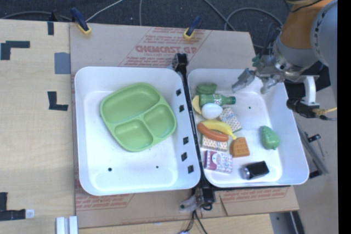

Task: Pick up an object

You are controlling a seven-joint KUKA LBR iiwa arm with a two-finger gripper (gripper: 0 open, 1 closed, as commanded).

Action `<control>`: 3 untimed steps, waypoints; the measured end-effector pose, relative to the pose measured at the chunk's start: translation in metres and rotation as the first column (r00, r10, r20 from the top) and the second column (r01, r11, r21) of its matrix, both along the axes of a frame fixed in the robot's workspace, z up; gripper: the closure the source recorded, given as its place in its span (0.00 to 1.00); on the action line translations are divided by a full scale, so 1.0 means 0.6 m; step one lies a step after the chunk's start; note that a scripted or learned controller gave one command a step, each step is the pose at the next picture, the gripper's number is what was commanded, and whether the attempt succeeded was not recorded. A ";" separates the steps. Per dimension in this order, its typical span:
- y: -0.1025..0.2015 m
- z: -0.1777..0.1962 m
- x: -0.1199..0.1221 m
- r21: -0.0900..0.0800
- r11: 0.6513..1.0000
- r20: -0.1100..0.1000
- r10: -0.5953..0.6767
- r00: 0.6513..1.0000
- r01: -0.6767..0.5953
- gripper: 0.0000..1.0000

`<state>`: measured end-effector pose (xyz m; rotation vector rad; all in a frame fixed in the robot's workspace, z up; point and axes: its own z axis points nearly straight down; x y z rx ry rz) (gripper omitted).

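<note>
Nearest the camera, a black can (255,170) lies well below the gripper (255,81). A green toy (269,137) sits closer. Left of the gripper are a bottle (215,100) and an egg (211,111). The gripper hovers over the right bin (290,140), fingers spread, holding nothing.

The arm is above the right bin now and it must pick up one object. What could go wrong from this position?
1. The toys along the right bin's left side lie packed together: banana, egg, hot dog. The hand may catch two or push them apart.
2. The green piece and the black cylinder lie near the bin wall, so a finger might strike the wall.
3. The cylinder could roll when touched.
</note>
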<state>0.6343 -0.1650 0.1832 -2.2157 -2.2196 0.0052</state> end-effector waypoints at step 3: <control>0.108 -0.157 0.054 -0.004 1.000 -0.010 0.002 1.000 -0.002 1.00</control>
